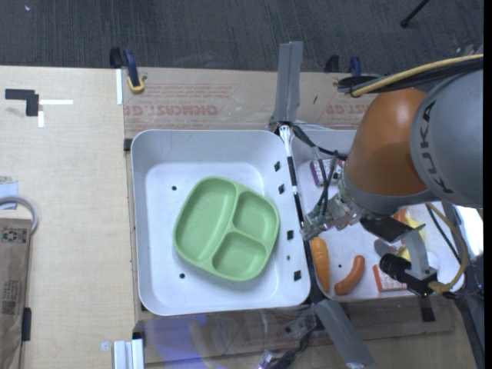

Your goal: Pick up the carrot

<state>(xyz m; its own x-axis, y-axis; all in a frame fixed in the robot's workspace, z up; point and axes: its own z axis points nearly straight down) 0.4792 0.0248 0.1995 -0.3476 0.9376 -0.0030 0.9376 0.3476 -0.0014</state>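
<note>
I see the divided plate point(226, 228) centred in the left bin point(154, 283). In the right bin point(367, 297), the carrot point(320, 263) lies by its left edge, a sausage point(349, 274) just right.

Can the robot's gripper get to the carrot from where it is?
Probably yes. The gripper hangs just above the carrot in the right bin, and nothing lies over the carrot; the sausage sits beside it, apart.

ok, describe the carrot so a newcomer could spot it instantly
Look in the right-hand white bin, along its left wall next to the divider. The carrot is the orange tapered piece lying nearly upright there. Its neighbour, the sausage, is redder, curved and slanted.
</note>
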